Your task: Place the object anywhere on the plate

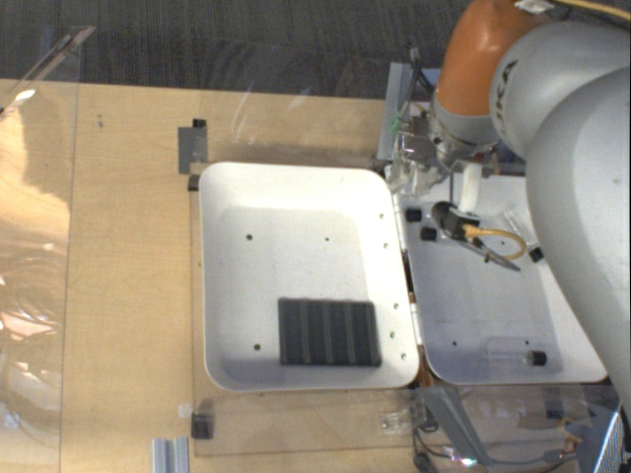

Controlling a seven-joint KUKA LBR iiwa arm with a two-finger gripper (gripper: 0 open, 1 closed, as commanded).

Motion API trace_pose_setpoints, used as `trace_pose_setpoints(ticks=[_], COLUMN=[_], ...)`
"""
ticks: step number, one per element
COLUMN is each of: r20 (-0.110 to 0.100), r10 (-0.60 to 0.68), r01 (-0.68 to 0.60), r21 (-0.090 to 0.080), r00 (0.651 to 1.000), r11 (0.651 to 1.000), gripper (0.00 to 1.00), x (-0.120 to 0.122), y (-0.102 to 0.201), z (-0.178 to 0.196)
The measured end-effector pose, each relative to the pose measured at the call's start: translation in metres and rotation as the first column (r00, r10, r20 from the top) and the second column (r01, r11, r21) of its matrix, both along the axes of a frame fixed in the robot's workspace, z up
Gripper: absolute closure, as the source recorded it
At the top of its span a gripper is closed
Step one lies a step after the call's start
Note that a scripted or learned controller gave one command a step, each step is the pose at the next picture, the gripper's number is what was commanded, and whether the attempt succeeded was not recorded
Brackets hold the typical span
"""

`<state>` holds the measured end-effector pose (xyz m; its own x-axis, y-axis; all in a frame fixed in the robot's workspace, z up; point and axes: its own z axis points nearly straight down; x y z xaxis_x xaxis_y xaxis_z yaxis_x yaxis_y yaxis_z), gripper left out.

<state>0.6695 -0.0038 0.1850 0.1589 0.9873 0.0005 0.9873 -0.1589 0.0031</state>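
Where the grey arm (577, 185) reaches in over the right bin (483, 304), the claw (422, 177) hangs just beyond the upper right corner of the left bin (237, 264), and whether it is released or clenched cannot be told. Inside the left bin, a black ribbed plate (329, 332) lies flat toward its lower right corner. A small clear object (513, 355) with a dark end lies in the right bin, well right of the left bin's lower right corner, apart from the claw.
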Motion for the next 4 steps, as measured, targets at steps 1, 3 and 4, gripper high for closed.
trace_pose_setpoints(ticks=[1,3,4], r20=[-0.002,-0.003,-0.004], r10=[-0.683,-0.758,-0.935], r01=[0.683,0.758,0.935], r21=[0.002,0.002,0.007], r00=[0.731,0.652,0.354], r11=[0.731,0.652,0.354], gripper=[1.00,1.00,1.00], x=[0.000,-0.010,-0.064], y=[0.080,0.148,0.230], z=[0.000,-0.023,-0.003])
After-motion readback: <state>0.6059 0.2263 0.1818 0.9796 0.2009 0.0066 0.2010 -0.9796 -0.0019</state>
